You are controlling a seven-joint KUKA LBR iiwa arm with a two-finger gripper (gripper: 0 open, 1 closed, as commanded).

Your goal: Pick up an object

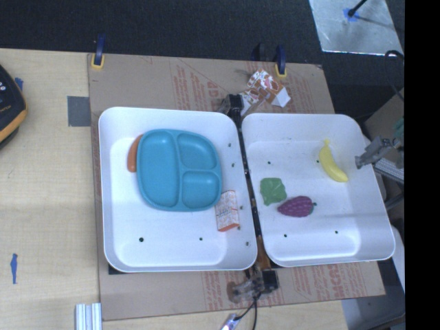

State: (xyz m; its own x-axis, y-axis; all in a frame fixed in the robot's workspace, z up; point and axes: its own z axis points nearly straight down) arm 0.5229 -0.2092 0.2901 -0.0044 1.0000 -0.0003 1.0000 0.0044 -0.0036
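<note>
Yellow banana [333, 163] lying slantwise near the right bin's [313, 126] far right side. Green leafy piece [273, 190] flat near the bin's middle, purple grape bunch [296, 206] just beside it. In the left bin [165, 253]: blue divided plate [179, 169] overlapping an orange sausage [132, 155], small printed packet [227, 210] at the plate's lower right corner.

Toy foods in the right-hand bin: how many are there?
3: a yellow banana near the far right side, a green piece left of centre, and purple grapes just beside it, toward the front.
</note>
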